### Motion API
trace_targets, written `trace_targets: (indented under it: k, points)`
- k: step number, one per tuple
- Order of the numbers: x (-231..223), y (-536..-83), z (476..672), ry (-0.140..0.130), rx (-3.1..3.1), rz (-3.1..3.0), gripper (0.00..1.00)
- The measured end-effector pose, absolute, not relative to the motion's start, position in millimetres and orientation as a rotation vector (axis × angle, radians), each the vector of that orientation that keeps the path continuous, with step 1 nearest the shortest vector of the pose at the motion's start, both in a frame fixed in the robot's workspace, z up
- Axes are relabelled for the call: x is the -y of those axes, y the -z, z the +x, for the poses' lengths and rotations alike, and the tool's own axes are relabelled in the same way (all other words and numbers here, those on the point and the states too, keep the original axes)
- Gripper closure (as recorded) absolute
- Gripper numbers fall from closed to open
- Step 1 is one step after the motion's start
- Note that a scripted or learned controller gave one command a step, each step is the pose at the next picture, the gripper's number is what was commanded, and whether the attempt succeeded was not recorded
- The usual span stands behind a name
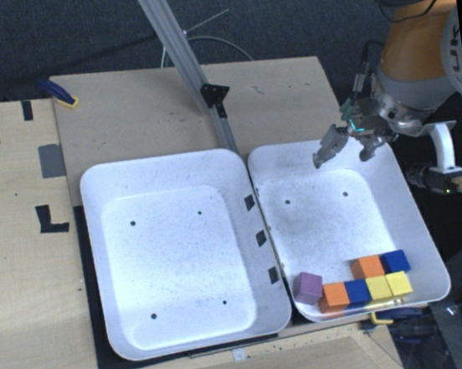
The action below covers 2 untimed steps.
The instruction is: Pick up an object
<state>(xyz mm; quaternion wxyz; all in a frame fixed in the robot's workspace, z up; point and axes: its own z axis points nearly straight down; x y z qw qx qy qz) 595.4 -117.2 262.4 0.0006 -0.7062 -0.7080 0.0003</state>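
Arm's up in the upper right of the frame, gripper (346,149) hanging over the top edge of the right bin (401,191), its two fingers spread apart w/ nothing between them. The pickable stuff sits way down in the lower right: a tight cluster of small blocks packed into the bottom corner of that right bin, well apart from the gripper. Purple block (309,286) stands a bit off to the left of the pack, tilted, prob the easiest target since it looks to have free sides. Next to it an orange block (336,294), then a blue block (357,290), then two yellow blocks (390,286) along the bottom wall; behind those a second orange block (366,268) and a second blue block (395,262). These look like small rigid cubes, light, hard flat faces, not fragile, maybe a touch slick, so a firm pinch across two opposite flat sides should do. Trouble is the packed ones are touching each other and hugging the bin wall, so no room for fingers to drop in btw them. Left bin (98,197) in the middle of the frame has nothing to offer. My call: go for the purple one, fingers across its open faces, approx straight down.
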Motion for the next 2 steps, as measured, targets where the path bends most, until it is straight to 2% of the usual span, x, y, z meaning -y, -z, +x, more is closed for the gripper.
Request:
trace_targets:
  k: [1,2]
  points:
    - [91,-180,612.1,-0.009,2.220,-2.213,0.00]
    - [48,-192,631.6,0.002,2.228,-2.214,0.00]
